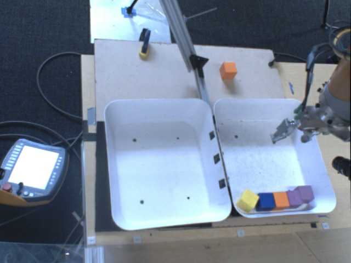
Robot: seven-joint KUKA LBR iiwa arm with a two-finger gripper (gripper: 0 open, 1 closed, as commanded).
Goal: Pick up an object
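A row of small blocks lies along the front wall of the right bin [258, 119]: a yellow block [247, 200], a blue block [266, 201], an orange block [281, 199] and two purple blocks [300, 195]. My gripper [294, 134] hangs over the right part of that bin, well behind the row. Its fingers are open and nothing is between them.
The left bin [159, 107] adjoins the right one along a shared rim. Another orange cube [228, 70] sits on the board behind the bins. A slanted metal pole [184, 37] crosses above the back. A yellow-and-blue clamp [145, 43] and a teach pendant [30, 171] lie to the left.
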